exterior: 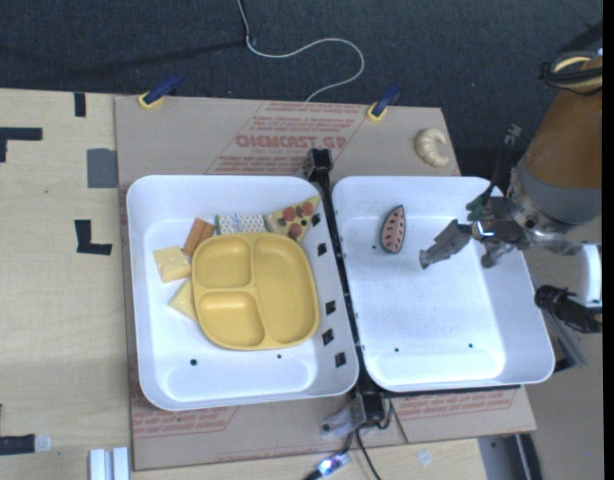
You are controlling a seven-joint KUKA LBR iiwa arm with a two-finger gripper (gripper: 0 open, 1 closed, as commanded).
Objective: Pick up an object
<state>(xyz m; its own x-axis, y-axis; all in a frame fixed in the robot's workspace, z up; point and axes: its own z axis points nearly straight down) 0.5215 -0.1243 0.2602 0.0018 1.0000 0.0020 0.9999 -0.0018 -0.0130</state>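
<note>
I have the gripper [457,246] over the right bin [487,358], toward its upper right part. Two dark fingers show, spread apart, one pointing left toward the middle of the bin, the other short beside the wrist; nothing sits between them. The nearest candidate is the watermelon slice [391,229], lying flat in the upper left part of the same bin, just left of the leading fingertip and apart from it.

Plan, as I judge it: shift left until the slice is centred between the fingers, turn the wrist so they close across its narrow width, then descend nearly to the floor. The piece looks thin and flat, so a shallow descent would likely close on air.

Surroundings: the left bin [147,268] holds a yellow divided plate [255,290] with crackers [173,264] and small toy foods [287,218] tucked around its upper and left edges, crowded and harder to grasp. The wall between the bins [332,258] lies near the slice, so the left finger needs clearance there. A pale lump [434,146] rests on the cardboard outside the bins.
</note>
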